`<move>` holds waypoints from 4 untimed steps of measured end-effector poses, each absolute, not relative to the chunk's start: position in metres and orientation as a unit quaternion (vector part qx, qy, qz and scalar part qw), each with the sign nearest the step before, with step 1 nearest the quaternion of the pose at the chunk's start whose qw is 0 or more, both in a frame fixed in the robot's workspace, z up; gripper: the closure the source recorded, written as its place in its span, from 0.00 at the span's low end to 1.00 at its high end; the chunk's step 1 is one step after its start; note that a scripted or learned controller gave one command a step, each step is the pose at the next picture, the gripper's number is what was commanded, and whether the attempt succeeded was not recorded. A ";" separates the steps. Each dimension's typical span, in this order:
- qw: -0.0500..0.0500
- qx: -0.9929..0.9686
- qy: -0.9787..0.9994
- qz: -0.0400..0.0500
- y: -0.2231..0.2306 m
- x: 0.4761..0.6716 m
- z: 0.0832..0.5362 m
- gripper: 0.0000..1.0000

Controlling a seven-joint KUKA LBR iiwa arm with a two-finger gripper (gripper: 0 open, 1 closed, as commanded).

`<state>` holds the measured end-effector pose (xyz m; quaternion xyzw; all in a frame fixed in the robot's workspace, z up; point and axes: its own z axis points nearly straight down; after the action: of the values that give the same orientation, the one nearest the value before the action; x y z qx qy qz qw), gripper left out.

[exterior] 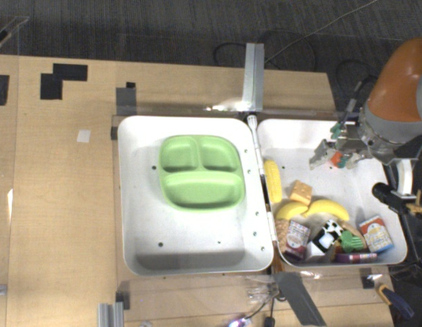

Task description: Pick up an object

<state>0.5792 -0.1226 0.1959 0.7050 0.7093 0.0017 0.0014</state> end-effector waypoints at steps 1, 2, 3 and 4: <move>0.015 0.643 0.765 0.011 -0.104 0.520 0.110 0.00; 0.002 0.669 0.743 0.002 -0.054 0.524 0.186 0.00; 0.001 0.625 0.781 0.001 -0.098 0.527 0.120 0.00; 0.005 0.639 0.769 0.004 -0.115 0.557 0.090 0.00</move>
<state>0.5573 -0.1152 0.0904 0.6393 0.7689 0.0043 0.0045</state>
